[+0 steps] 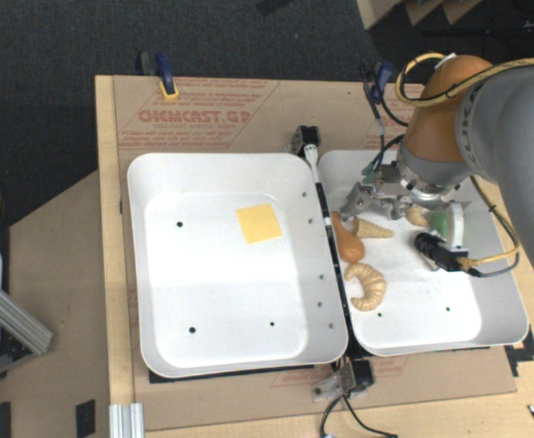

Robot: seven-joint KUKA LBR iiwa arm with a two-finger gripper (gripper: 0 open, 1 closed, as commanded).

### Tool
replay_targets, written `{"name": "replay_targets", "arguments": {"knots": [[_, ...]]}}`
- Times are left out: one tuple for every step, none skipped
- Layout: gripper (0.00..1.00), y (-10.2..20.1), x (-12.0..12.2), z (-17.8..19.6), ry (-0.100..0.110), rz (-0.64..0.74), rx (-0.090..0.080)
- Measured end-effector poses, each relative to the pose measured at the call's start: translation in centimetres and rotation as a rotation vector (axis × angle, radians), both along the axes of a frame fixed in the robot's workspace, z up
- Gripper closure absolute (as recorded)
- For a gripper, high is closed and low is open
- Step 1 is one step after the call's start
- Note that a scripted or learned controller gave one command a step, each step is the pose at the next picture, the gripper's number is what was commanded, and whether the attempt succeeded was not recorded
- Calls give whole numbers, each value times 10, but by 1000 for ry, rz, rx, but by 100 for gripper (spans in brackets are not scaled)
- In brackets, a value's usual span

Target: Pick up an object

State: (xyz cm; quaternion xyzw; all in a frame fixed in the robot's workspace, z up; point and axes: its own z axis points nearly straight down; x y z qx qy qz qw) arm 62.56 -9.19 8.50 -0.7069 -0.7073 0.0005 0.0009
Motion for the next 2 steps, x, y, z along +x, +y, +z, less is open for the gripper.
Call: {"name": "replay_targets", "arguments": {"knots": [[0, -2, -13, 0, 1, -1, 0], [0, 0, -7, 0, -3, 0, -1]]}}
